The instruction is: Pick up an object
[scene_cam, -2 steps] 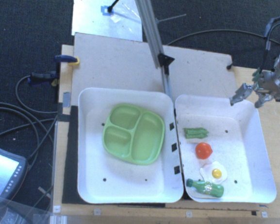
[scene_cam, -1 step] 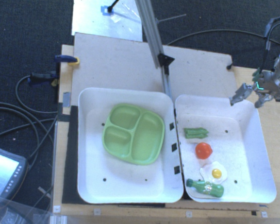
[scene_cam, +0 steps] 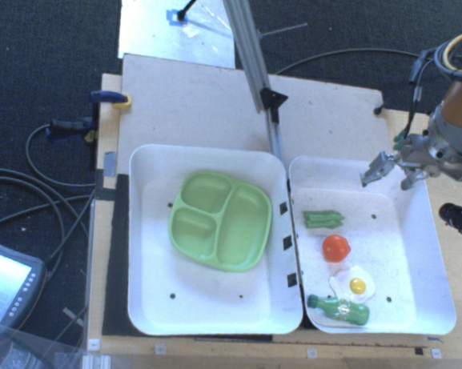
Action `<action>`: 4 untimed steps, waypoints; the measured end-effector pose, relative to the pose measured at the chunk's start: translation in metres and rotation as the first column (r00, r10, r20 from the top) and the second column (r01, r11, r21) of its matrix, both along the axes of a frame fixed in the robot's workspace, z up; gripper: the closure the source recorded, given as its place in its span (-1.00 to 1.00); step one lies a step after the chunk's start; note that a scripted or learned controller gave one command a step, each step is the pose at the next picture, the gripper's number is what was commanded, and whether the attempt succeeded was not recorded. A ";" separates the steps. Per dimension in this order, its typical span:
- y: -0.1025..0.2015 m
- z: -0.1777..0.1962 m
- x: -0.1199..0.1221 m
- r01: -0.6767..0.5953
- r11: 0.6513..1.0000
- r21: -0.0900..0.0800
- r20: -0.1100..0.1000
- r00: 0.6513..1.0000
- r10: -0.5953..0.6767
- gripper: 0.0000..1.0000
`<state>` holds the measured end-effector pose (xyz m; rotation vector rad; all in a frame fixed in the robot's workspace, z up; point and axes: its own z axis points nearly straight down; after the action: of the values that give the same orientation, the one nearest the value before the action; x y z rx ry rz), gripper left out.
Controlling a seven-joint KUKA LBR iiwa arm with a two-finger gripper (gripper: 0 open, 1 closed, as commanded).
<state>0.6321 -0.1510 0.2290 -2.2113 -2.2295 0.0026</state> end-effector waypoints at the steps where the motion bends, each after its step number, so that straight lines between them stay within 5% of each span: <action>1: -0.003 -0.062 0.001 0.006 1.000 0.000 -0.001 1.000 -0.006 -1.00; 2: -0.004 -0.125 0.002 0.008 1.000 0.001 -0.002 1.000 -0.008 -1.00; 3: -0.005 -0.110 0.005 0.008 1.000 -0.001 0.006 1.000 -0.008 1.00; 4: -0.009 -0.065 0.007 0.009 1.000 -0.001 0.009 1.000 -0.009 1.00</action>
<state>0.6392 -0.1604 0.1643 -2.2261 -2.2250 -0.0061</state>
